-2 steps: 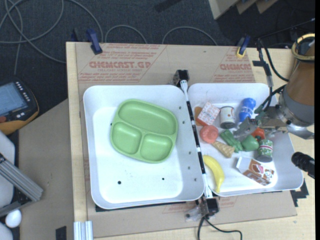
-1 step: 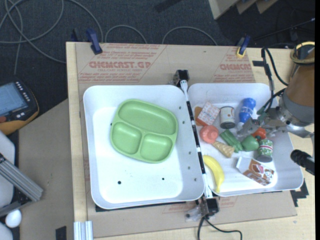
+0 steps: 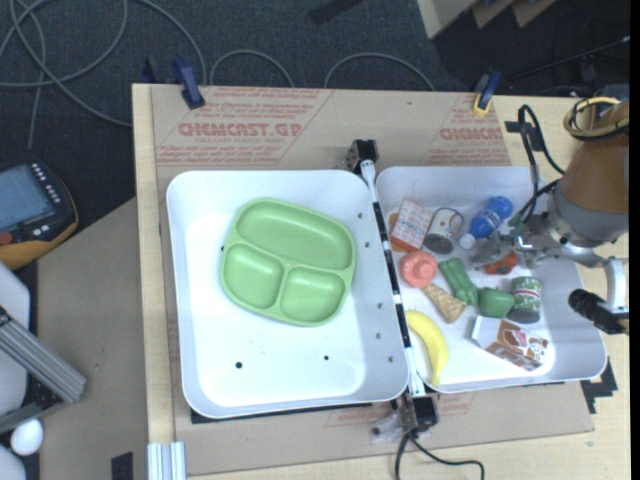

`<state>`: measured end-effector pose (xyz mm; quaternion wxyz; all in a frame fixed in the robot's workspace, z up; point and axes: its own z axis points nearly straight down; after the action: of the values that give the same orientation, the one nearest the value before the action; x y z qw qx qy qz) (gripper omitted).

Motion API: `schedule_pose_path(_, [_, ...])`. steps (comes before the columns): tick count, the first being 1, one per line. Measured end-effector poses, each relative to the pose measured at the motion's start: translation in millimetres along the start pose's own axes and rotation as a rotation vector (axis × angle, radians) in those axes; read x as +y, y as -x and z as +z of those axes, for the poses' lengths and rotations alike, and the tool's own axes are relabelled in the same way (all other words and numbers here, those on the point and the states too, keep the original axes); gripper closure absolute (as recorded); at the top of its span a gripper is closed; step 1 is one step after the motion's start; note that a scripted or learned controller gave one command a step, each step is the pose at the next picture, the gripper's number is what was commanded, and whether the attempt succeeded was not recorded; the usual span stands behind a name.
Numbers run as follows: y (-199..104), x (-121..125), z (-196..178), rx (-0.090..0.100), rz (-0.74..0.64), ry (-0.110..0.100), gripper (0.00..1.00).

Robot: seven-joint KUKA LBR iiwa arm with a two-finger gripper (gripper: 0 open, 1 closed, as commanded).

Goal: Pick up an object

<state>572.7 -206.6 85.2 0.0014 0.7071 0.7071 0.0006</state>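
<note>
Jaws (image 3: 505, 251), their state impossible to tell, hung low over the right bin (image 3: 570, 363) near a blue bottle (image 3: 490, 216); a green tray (image 3: 288, 261) lay in the left bin (image 3: 200, 348).

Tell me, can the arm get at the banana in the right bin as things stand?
Probably yes. The banana lies uncovered at the right bin's near-left edge, nothing on top; the end effector is over the same bin.

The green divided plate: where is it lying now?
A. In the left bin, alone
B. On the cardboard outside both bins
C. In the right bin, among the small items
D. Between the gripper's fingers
A: the green divided plate lies flat in the left bin, while the banana and the other small items fill the right bin.
</note>
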Motion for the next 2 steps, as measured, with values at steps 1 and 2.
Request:
schedule_pose_path(1, [0,0,-10,-0.001,0.001,0.002,1.0])
schedule_pose_path(2, [-92,31,-81,0.002,-0.002,-0.001,1.0])
